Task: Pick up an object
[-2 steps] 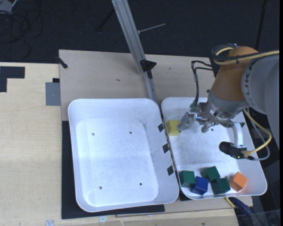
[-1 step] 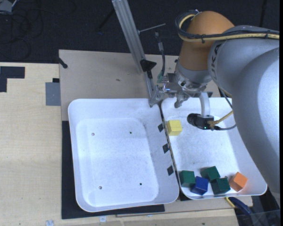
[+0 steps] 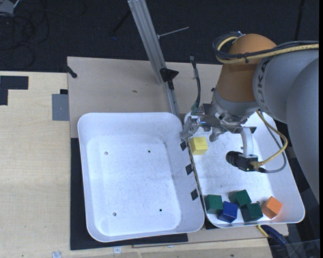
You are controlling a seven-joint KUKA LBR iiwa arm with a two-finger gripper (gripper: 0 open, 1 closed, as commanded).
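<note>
The gripper hangs over the right bin by the shared wall, just above the yellow block; I cannot tell how it is set. Green blocks, a blue block and an orange block crowd the near edge, well apart from it.

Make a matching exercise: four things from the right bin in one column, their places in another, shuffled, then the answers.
Things:
1. yellow block
2. orange block
3. blue block
4. gripper

Places:
A. near corner of the right bin, rightmost of the cluster
B. above the bin's far left part, beside the divider
C. alone near the divider, just below the gripper
D. between green blocks at the near edge

Pairs: 1-C, 2-A, 3-D, 4-B
</note>
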